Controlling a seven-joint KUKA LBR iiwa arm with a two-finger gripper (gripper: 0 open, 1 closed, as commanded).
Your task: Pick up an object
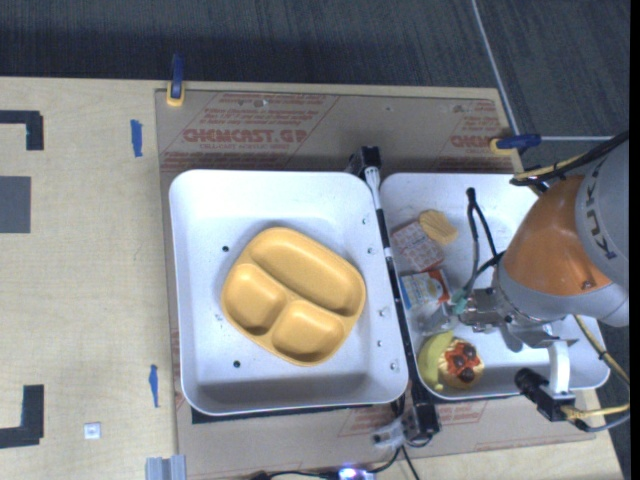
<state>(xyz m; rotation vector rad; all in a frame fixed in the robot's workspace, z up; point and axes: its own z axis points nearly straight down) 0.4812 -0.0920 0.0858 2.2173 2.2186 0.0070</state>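
**Operator:** Two bins from my overhead camera, side by side on the worktop (80,298). I'll take the yellow divided tray (292,294) as my landmark; it lies upside down in the middle of the left bin (190,208). Everything else sits to its right, in the right bin (600,373).

**Colleague:** What's worth picking there?

**Operator:** Nearest the tray's lower right is a round yellow-green toy fruit (450,361) with a red and dark patch on it. Further right and up from the tray lie a crinkled snack wrapper (416,244) and a small tan block (438,226) just beside it. Some clear plastic bits lie between the wrapper and the fruit; I can't make them out properly.

**Colleague:** And the arm?

**Operator:** The arm (560,253), with its orange band, hangs over the right bin, far right of the tray. The end effector (478,308) sits just above the fruit, but the wrist hides its tip, so I cannot tell how wide it stands or whether it has anything.

**Colleague:** How would the fruit handle?

**Operator:** My guess: light, hollow plastic, stiff enough but smooth and rounded, so it could squirt out. I'd close across its widest middle. The wrapper looks thin and floppy, hard to pinch flat. The block seems the easiest, gripped on its opposite flat sides.
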